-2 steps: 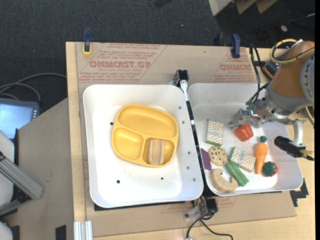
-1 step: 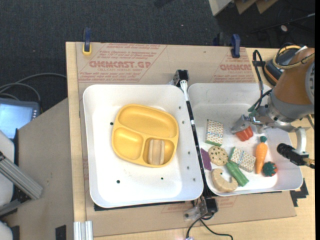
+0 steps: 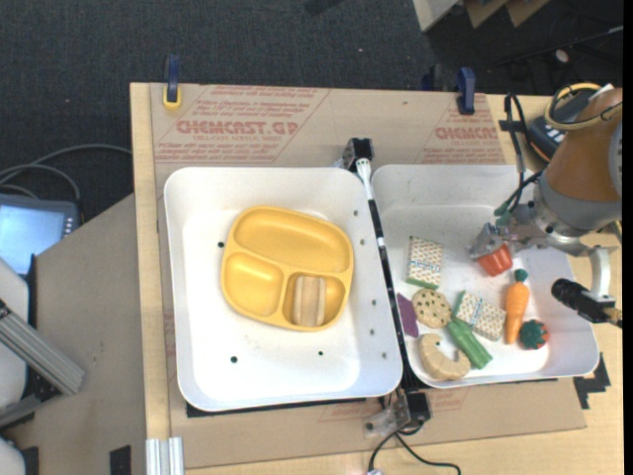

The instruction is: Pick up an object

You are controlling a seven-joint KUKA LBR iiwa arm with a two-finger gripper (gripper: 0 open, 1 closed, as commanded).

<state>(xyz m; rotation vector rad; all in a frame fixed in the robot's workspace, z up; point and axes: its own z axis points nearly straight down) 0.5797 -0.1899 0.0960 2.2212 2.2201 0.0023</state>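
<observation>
My gripper (image 3: 493, 241) hangs over the upper right part of the right bin (image 3: 445, 181), at the end of the grey arm with its orange band. Right beneath its tip is a small red-orange object (image 3: 497, 261); I cannot make out whether that object is gripped or merely lies on the bin floor. Just below it lies an orange carrot (image 3: 516, 308) with a green top. Left of the gripper sits a patterned cracker (image 3: 425, 260).
The right bin also holds a chocolate-chip cookie (image 3: 431, 308), a second patterned cracker (image 3: 482, 315), a green stick (image 3: 467, 342), a purple piece (image 3: 407, 316), a pale bagel piece (image 3: 442, 358) and a green-and-red item (image 3: 534, 334). In the left bin, a yellow divided plate (image 3: 282, 240) carries a tan bread piece (image 3: 308, 300).
</observation>
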